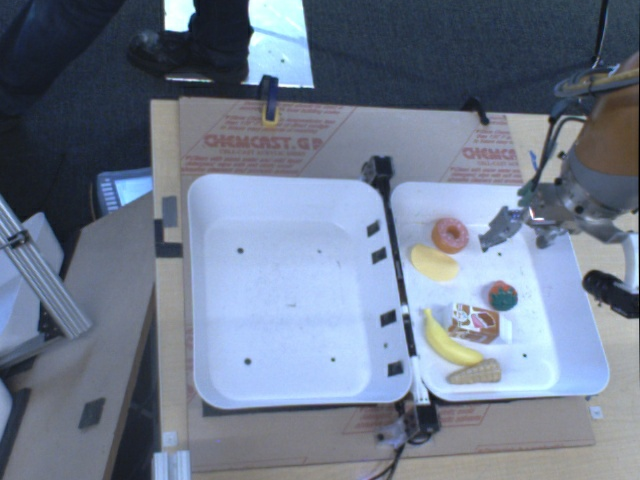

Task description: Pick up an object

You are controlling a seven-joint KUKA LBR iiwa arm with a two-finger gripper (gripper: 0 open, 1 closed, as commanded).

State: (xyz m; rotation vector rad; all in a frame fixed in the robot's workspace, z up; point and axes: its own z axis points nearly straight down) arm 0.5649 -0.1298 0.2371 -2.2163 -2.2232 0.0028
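Note:
The right bin (570, 298) holds several toy foods. A pink-orange donut (450, 234) lies near its back left, with a pale yellow lemon-shaped piece (434, 263) just in front of it. A yellow banana (447, 339), a small red-and-white carton (476, 323) and a tan waffle cone (474, 373) sit toward the front. A red and green round piece (502, 295) lies further right. My gripper (496, 234) hangs over the back of this bin, just right of the donut and apart from it, with nothing seen in it.
The left bin (215, 203) stands beside the right one, joined by a black-clipped divider (390, 268). Both rest on a brown cardboard sheet (300, 133). The grey and orange arm (600, 168) comes in over the right bin's back right corner.

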